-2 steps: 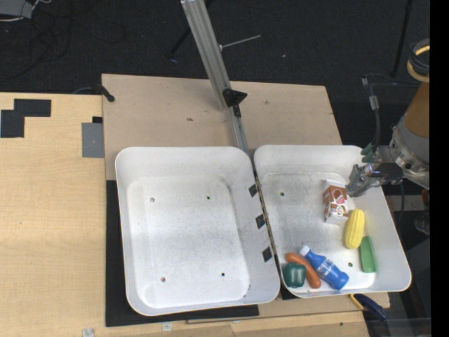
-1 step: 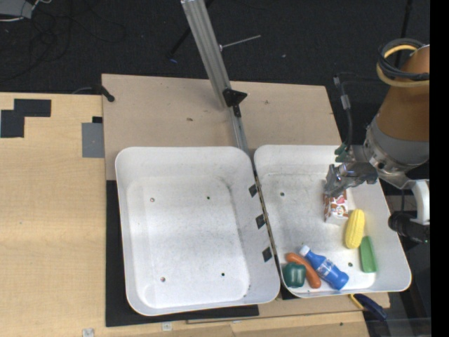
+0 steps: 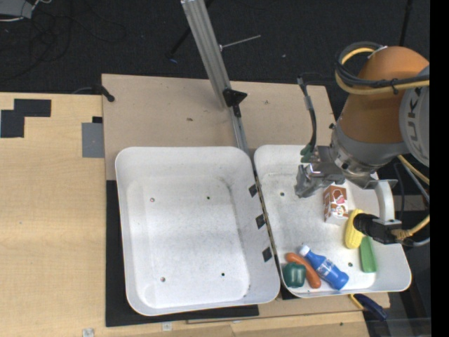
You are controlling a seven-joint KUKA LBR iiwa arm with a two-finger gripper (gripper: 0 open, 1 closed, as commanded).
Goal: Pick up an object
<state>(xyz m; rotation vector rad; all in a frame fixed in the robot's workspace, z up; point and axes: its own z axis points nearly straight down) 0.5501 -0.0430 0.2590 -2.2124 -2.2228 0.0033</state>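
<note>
Your gripper hangs low over the right bin, beside the small printed carton; how it is set I cannot tell. The smooth plastic pieces, a blue bottle, a yellow banana and a green piece, lie crowded at the near corner, probably because the bin slopes there.

From my feed I log both white bins as matt, faintly speckled plastic, the counter as pale wood-grain board, the slanted rail as ribbed bare metal, the claw as dull grey metal, and the blue bottle as glossy plastic.
</note>
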